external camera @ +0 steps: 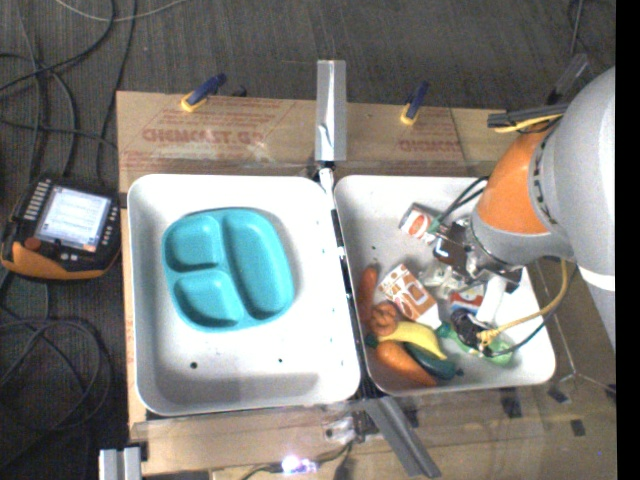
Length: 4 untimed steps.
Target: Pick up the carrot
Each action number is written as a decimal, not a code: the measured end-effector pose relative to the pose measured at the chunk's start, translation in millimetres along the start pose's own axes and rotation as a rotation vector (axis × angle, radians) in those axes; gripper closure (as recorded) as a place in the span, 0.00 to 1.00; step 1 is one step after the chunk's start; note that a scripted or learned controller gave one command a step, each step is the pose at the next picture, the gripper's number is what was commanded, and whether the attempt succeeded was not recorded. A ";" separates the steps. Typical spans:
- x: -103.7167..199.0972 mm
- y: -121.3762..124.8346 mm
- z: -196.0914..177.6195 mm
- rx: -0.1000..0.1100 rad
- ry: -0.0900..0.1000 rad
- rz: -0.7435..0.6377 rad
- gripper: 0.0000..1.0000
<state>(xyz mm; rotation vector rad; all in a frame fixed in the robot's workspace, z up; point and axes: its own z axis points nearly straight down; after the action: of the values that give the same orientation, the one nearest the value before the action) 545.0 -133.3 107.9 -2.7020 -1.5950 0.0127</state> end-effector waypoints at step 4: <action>49.4 -98.9 -70.7 0.002 -0.002 -0.101 1.00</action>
<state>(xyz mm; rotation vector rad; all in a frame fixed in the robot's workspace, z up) 482.9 -42.3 179.1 -2.6167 -1.7291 0.0160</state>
